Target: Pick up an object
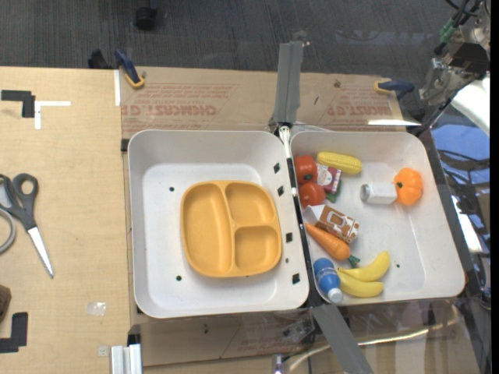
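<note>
The right bin (437,232) holds several toy foods. Yellow corn (339,162) lies at the back beside a red tomato (305,167) and a small red-and-white packet (332,179). A white cylinder (380,194) touches an orange pumpkin (408,186). Nearer the front are a brown snack box (340,223), a carrot (328,242), yellow bananas (365,276) and a blue bottle (325,278). My gripper (450,75) hangs high at the upper right, beyond the bin's far right corner and apart from every object.
The left bin (152,209) holds a yellow divided plate (231,228). Scissors (27,218) lie on the wooden bench at the far left. Blue clamps (129,68) hold the cardboard behind the bins. A grey bar (289,80) stands between the bins at the back.
</note>
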Available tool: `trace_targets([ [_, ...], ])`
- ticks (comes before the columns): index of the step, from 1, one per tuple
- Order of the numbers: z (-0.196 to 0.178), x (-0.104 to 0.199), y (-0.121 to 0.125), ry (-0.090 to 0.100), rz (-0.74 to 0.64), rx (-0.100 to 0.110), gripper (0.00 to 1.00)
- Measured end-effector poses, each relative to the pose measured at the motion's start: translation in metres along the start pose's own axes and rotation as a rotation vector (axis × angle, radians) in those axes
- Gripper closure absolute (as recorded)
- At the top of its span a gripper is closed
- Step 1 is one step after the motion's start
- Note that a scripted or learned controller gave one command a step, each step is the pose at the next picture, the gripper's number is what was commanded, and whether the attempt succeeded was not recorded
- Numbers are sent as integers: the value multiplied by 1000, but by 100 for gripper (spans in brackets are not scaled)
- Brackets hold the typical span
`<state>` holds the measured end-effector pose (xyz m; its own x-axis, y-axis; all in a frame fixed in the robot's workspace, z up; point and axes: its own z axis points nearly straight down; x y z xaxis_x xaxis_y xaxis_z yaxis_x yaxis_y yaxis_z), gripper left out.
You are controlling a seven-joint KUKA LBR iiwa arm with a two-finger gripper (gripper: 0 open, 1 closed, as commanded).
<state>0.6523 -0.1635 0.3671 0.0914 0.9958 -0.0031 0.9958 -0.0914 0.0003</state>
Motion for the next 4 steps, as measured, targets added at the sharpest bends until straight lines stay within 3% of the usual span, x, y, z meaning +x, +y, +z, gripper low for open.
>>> trace_targets([
  [1, 62, 33, -91, 1, 67, 5, 100],
  [2, 233, 11, -113, 3, -69, 3, 100],
  [3, 232, 11, -113, 3, -69, 2, 0],
  [4, 274, 51, -53, 1, 66, -1, 0],
])
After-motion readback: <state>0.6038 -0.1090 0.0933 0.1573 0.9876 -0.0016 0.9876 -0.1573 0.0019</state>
